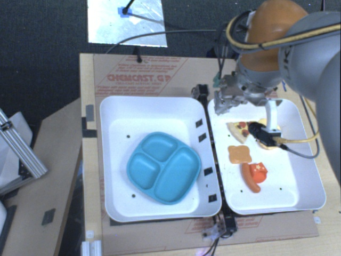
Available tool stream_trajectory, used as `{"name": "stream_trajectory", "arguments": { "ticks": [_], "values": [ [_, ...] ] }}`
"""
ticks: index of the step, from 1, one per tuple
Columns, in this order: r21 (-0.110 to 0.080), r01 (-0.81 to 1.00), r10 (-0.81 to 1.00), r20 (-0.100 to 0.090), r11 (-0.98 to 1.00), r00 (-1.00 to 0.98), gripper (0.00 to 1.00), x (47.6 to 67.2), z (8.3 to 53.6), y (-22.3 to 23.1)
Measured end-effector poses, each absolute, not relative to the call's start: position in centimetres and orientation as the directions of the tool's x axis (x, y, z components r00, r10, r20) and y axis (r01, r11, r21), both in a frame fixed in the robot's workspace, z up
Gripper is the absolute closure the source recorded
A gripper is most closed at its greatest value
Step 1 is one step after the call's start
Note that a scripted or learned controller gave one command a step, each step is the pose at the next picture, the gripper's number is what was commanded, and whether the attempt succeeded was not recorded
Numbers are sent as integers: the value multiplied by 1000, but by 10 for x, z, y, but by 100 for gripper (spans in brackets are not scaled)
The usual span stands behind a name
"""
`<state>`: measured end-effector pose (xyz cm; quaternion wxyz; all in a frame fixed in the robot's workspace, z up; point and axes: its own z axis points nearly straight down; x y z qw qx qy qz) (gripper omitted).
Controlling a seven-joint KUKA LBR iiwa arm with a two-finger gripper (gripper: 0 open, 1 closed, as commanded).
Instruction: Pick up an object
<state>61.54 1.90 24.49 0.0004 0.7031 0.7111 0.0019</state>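
Hovering tool (224,104) over the right bin (298,196); we cannot tell its opening.
Orange sausage (251,179) is lying well nearer us, long axis slanting toward near-right.

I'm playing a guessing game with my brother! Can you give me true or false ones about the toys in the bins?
The blue plate lies in the left bin. True.
The pizza slice sits on the blue plate. False: it lies in the right bin.
The orange toast lies between the pizza slice and the red sausage. True.
The gripper holds the red sausage. False: the sausage lies on the bin floor, apart from the gripper.
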Motion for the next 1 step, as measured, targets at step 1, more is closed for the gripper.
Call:
{"name": "stream_trajectory", "arguments": {
  "ticks": [1],
  "values": [
    [1, 1000, 1000, 2, 11, -11, 100, 627, 226, 76]
  ]
}}
